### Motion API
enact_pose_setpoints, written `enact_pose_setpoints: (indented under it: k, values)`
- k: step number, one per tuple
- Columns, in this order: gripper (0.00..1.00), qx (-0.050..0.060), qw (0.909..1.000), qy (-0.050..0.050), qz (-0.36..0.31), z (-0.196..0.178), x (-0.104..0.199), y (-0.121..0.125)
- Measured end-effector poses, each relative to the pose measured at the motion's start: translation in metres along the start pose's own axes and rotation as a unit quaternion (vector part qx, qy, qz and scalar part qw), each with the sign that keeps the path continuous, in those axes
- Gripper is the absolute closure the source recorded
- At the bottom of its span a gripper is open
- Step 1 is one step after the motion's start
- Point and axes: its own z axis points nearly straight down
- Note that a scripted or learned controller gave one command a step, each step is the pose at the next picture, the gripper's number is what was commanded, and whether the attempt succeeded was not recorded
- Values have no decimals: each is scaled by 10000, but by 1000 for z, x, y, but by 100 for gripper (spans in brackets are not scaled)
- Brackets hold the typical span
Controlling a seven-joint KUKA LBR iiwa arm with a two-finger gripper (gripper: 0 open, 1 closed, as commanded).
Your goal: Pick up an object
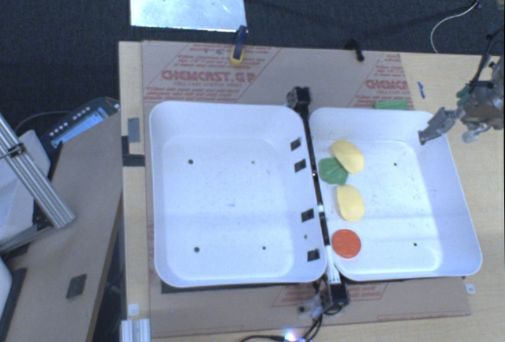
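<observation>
Lying in the right bin (442, 198), close to its left wall, were four small objects in a loose column. A yellow piece (347, 156) sat at the top, with a green piece (332, 171) touching its lower left edge. Just below them lay a second yellow piece (350, 203), and below that, a little apart, a round orange-red disc (346, 243) near the bin's bottom left corner. None of them was in my grasp.

My gripper (451, 124) hung at the right bin's upper right corner, over the rim, well apart from the objects. One grey finger (435, 125) pointed left and down toward the bin floor; whether my fingers were spread or closed I could not tell from this angle, and nothing showed between them.

The left bin (229, 190) sat just beside the right one, joined by a black strip of clips (309, 190). Both rested on a cardboard sheet (213, 76) printed with red lettering, on the wooden bench (489, 198).
</observation>
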Motion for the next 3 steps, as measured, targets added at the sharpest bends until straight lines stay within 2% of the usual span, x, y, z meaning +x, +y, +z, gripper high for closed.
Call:
enact_pose_setpoints:
  k: [1, 2, 3]
  values:
    - [0, -9, 10000, 22, -65, -5, 112, 27]
    - [0, 5, 10000, 34, -78, 6, 252, 11]
    - [100, -14, 10000, 9, -16, -6, 241, 13]
